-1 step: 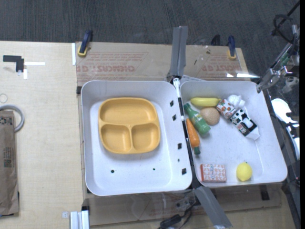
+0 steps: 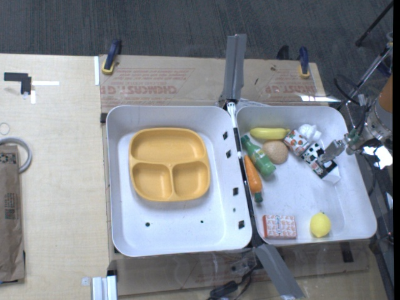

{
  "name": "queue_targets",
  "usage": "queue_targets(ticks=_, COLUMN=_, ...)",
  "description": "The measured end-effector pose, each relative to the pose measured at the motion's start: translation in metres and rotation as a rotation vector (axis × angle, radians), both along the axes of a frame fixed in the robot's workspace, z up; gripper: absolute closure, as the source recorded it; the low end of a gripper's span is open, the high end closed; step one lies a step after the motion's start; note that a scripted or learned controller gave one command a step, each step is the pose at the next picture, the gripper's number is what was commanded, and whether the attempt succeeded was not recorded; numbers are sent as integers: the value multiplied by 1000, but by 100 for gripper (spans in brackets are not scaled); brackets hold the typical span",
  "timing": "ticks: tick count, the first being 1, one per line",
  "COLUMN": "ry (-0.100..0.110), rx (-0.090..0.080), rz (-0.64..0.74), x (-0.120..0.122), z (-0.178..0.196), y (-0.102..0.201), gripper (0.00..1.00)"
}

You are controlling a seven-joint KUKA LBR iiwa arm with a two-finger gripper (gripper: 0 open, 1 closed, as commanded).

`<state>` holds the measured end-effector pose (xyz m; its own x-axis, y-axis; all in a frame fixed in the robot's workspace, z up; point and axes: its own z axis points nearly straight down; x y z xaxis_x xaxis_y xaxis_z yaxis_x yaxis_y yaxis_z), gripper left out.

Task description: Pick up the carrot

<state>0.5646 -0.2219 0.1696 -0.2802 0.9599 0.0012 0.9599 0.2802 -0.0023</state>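
Carrot (image 2: 252, 175) lies in the right bin (image 2: 350, 227), close to its left wall, with its tip pointing down the picture. A green bottle (image 2: 259, 157) lies just beside it. The end effector (image 2: 327, 161) hangs over the right side of that bin, well apart from the carrot. I cannot tell its state. A yellow tray (image 2: 169, 164) sits in the left bin (image 2: 125, 230).

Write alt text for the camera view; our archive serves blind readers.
A carrot lies along the right bin's left wall beside a green bottle, while the gripper hovers near the bin's right side. The left bin holds a yellow divided plate.
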Motion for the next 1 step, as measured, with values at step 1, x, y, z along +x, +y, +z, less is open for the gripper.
queue_targets(ticks=1, ry=-1, rx=0, rz=76, x=-75, z=-4, y=0, gripper=0)
